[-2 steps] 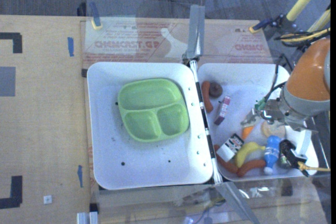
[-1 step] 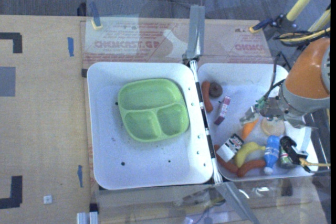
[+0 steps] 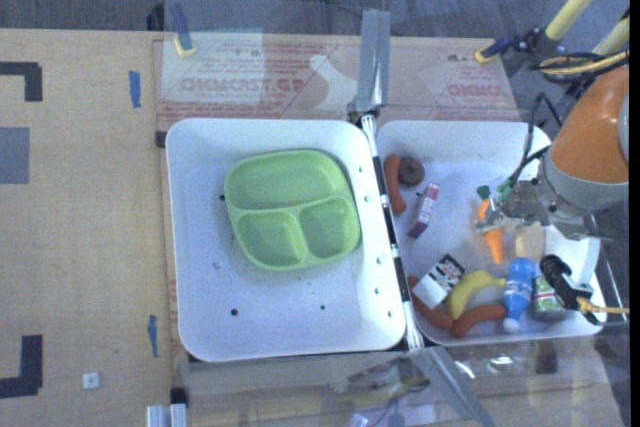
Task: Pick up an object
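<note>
Sausage (image 3: 470,319) and banana (image 3: 472,289) sit at the right bin's (image 3: 455,155) front edge. Gripper (image 3: 512,205) hangs over the carrot (image 3: 493,242), which lies just below it, running front-to-back. Can't tell how it's set.

We see a green divided plate (image 3: 292,208) centred in the left white bin (image 3: 200,315); blue tape strips (image 3: 134,88) mark the wooden bench (image 3: 70,245) toward nine o'clock.

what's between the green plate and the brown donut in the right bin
In the camera view, between the green plate and the donut lie the two bins' touching rims and an upright sausage.
</note>
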Action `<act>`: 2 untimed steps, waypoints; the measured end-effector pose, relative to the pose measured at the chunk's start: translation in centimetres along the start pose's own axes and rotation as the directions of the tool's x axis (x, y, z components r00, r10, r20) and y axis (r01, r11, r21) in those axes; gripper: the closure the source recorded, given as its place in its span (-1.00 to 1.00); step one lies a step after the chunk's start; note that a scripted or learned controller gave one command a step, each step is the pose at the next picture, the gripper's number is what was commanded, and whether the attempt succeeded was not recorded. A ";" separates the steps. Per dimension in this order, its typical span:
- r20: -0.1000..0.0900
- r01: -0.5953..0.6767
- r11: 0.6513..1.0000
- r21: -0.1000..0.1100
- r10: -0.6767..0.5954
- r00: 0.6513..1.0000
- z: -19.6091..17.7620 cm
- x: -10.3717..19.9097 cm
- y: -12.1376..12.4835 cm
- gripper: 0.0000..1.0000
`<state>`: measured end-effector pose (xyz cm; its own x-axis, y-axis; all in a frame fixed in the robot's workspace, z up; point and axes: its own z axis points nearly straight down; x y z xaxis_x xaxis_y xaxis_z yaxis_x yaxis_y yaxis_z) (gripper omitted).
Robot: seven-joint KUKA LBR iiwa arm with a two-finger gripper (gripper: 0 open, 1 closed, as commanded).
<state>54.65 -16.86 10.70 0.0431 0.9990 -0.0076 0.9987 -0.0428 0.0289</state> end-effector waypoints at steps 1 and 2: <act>-0.016 0.355 0.934 0.022 -0.355 0.935 -10.0 -3.1 -2.2 1.00; -0.013 0.286 0.958 0.022 -0.286 0.958 -8.2 -1.9 3.0 1.00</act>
